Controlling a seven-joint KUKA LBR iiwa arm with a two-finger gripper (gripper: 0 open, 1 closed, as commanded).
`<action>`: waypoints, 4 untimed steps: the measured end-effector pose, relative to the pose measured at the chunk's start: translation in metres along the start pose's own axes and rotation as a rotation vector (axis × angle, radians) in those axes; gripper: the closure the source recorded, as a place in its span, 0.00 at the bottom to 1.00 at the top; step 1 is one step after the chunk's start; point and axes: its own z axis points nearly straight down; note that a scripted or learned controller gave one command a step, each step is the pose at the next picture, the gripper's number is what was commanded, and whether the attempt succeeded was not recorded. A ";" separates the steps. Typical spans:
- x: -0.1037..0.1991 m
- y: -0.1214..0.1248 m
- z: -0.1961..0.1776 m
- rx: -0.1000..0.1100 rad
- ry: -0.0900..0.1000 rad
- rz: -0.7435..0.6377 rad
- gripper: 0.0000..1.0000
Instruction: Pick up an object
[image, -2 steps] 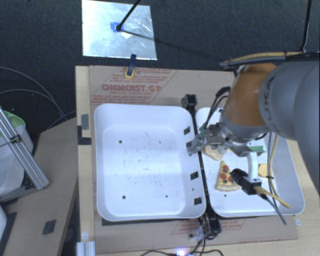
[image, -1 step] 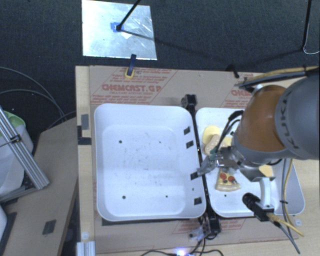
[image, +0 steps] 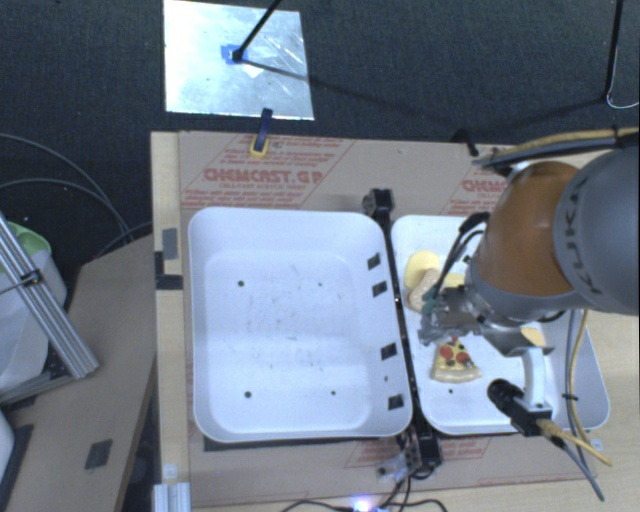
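Dark carpet surrounds the counter (image: 300, 165), which carries 2 white bins. In the right bin (image: 590, 400), a pizza slice toy (image: 455, 362) lies near the centre, and a pale yellow object (image: 422, 270) lies at 11 o'clock from it. The end effector (image: 440, 322) hangs between them, just above the slice; whether it is open or closed, I cannot tell. The left bin (image: 290, 320) sits beside.

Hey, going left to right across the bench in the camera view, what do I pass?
Left white bin → black divider clips → yellow object → pizza-slice toy → orange band on the arm.
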 end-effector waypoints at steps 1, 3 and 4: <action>0.038 0.001 -0.087 -0.007 0.002 -0.006 1.00; 0.147 0.003 -0.170 0.013 -0.001 -0.009 1.00; 0.129 0.009 -0.209 -0.001 0.001 0.003 1.00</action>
